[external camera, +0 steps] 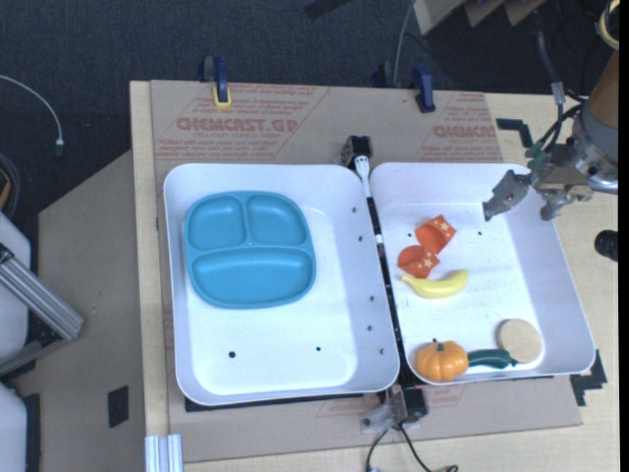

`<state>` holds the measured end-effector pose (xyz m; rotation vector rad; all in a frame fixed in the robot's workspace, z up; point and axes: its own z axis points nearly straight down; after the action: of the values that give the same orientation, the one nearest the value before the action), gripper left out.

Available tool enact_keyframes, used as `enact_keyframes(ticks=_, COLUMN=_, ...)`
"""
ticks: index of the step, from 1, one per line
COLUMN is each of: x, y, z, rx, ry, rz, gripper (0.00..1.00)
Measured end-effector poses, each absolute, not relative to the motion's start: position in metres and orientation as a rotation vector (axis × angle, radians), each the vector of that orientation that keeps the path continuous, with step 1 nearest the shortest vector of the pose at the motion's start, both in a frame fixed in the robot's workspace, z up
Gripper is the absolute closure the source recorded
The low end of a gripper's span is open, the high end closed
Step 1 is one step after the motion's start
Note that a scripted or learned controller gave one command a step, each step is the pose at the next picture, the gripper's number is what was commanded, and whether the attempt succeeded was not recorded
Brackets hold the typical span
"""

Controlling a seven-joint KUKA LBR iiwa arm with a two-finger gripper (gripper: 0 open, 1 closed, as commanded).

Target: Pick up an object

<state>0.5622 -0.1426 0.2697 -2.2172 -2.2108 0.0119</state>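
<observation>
The right bin (550,264) holds several small items: a red piece (435,232), a second red piece (418,260), a yellow banana (437,284), an orange pumpkin (441,360), a teal utensil (488,360) and a tan round biscuit (519,339). My gripper (523,203) hovers over the bin's far right part, up and to the right of the red pieces. It is open, with nothing between its fingers (499,199).
A blue divided plate (251,247) lies in the left bin (295,362). Both bins rest on a cardboard sheet (295,116) held by blue clamps (220,75) at the back. Cables run behind the bench.
</observation>
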Motion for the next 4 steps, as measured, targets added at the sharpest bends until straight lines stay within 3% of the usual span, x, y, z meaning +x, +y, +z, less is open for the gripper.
enact_keyframes(ticks=1, x=0.564, y=-0.142, z=0.276, rx=-2.222, ry=-2.221, rz=0.0, gripper=0.0)
enact_keyframes(ticks=4, x=0.555, y=-0.145, z=0.113, rx=-2.218, ry=-2.215, rz=0.006, gripper=0.0)
